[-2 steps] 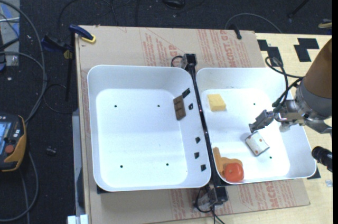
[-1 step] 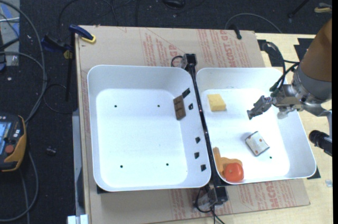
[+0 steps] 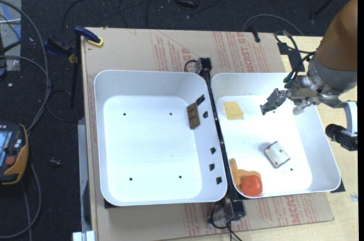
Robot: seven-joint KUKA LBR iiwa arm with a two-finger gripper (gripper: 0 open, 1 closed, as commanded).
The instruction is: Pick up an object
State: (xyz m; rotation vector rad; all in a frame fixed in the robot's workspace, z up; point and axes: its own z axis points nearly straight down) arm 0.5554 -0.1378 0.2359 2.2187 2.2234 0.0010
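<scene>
Objects for pickup lie in the right bin [image 3: 318, 137]: a yellow block [image 3: 233, 110] at upper left of that bin, a small grey-white item [image 3: 277, 154] near its centre, and an orange-red toy [image 3: 248, 180] at its lower left corner. The hand [image 3: 273, 102] hovers over the bin's upper area, right of the yellow block, grasping nothing; its closure cannot be determined. A brown piece [image 3: 193, 116] rests in the left bin [image 3: 114, 137] on the table [image 3: 148, 49].

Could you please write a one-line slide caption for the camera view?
End effector over the right bin, which holds a yellow block, white piece and orange-red toy.
</scene>
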